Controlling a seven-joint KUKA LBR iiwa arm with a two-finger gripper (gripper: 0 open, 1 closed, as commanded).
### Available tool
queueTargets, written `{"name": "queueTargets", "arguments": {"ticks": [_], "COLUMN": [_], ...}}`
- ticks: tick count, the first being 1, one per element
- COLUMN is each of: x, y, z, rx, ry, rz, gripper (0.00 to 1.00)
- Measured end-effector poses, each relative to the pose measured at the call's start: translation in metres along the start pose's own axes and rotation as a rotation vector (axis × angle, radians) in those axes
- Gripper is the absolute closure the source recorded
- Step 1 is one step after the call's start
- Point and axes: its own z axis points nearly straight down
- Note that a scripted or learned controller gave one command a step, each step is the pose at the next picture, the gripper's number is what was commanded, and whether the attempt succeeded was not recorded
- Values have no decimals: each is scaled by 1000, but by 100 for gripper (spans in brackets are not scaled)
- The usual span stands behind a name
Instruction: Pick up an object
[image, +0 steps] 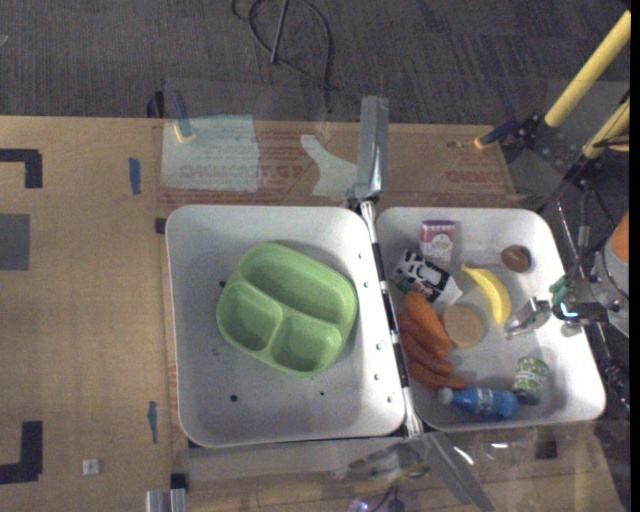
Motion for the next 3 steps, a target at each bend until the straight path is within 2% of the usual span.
{"name": "queueTargets", "arguments": {"ticks": [1, 2, 3], "x": [50, 31, -18], "y": [124, 80, 125], "z": [-33, 111, 115], "rx": [-4, -4, -3], "ry": [-2, -1, -1], "rz": [-93, -70, 195], "gripper": [0, 0, 0]}}
